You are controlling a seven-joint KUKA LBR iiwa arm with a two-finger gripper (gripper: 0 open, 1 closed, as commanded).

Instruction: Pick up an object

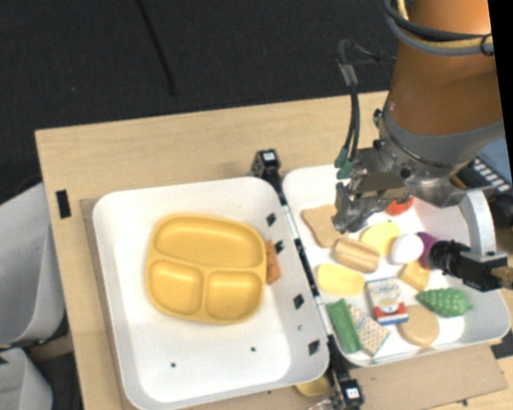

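Note:
My gripper (353,214) hangs low over the back left part of the right bin (315,182). It is just above a tan bread-shaped piece (316,227) and a brown roll (355,254). Around these lie a yellow piece (340,279), a white egg (403,248), a small carton (386,299), a green cucumber (342,323), a green leafy piece (445,302) and a round tan biscuit (420,330). Nothing is visibly held by the gripper. A red piece (401,207) is partly hidden under the wrist.
The left bin (165,364) holds a yellow divided plate (207,268), with a small orange piece (271,263) at its right edge. A ridge with black clips (294,270) separates the two bins. The wooden bench (66,160) frames both.

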